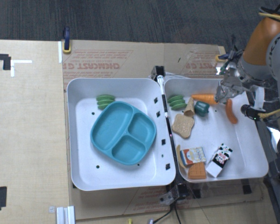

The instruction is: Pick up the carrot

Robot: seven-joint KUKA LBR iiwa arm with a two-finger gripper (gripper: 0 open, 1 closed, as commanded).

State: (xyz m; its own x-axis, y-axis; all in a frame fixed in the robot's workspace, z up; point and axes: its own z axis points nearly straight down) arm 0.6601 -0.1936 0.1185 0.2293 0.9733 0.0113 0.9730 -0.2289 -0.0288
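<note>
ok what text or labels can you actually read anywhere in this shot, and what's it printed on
Red print on the cardboard sheet behind the left bin: upside down and too blurred to read reliably.
Red print on the cardboard behind the right bin: too faint to read.
Small box in the right bin: picture on it, lettering too small.
Cow-pattern carton: no readable text.
</note>
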